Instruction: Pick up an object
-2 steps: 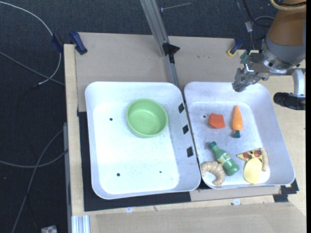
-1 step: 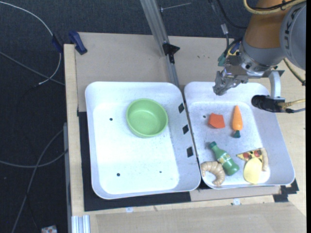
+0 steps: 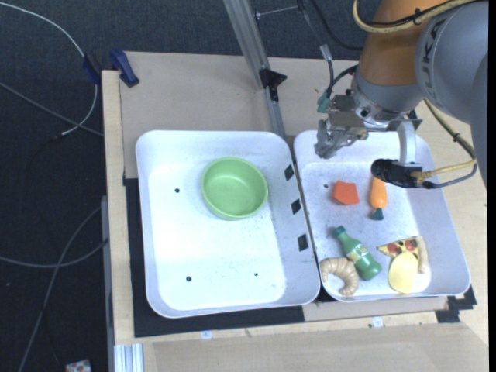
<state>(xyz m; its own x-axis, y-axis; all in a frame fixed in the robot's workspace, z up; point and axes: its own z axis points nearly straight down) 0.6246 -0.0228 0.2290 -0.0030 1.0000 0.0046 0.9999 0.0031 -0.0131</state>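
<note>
The gripper [image 3: 332, 142] hung over the far edge of the right bin [image 3: 446, 231]; from above I could not tell how it was set. The orange block [image 3: 346, 194] lay just nearside of it, the carrot [image 3: 377, 194] beside that, apparently untouched, the green bottle [image 3: 358, 255] nearer still.

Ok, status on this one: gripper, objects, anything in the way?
Gripper over right bin's far corner, nothing held. Nearest: orange block, carrot. Path unobstructed.
</note>
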